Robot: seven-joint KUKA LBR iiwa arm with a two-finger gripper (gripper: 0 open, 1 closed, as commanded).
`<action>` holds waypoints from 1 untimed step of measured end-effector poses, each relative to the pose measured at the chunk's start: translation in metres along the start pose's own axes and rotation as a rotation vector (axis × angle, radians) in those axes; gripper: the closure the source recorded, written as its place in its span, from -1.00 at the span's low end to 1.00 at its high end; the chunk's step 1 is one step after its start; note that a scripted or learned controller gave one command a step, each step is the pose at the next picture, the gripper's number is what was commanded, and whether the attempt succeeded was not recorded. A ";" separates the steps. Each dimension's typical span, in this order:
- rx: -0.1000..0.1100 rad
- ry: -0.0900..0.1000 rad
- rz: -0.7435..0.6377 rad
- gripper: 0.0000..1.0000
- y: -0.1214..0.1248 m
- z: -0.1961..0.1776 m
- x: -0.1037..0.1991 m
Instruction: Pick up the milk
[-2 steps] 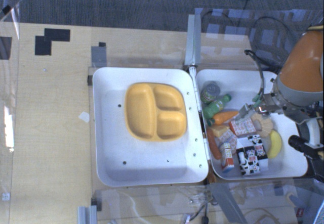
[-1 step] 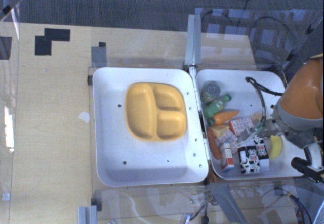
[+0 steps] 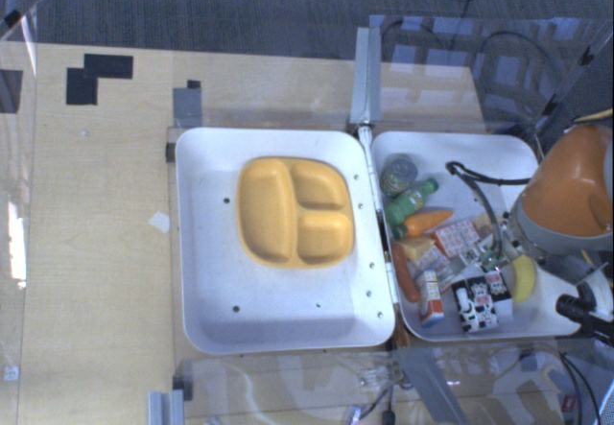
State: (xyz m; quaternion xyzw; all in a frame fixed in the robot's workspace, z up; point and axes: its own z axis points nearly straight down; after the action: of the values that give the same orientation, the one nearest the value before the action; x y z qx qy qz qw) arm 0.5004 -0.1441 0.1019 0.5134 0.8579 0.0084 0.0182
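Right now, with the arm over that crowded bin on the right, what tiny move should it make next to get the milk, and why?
Probably a short shift toward the bin's front, then straight down. The gripper seems to hover just behind the black-and-white milk carton, which lies near the front wall of the right bin. A small carton and a banana crowd either side, so it should centre first.
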 end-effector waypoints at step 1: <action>0.011 0.000 0.121 -1.00 0.008 0.006 0.026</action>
State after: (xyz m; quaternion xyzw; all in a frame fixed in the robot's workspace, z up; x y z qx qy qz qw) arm 0.4958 -0.1172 0.0955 0.5645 0.8253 0.0049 0.0151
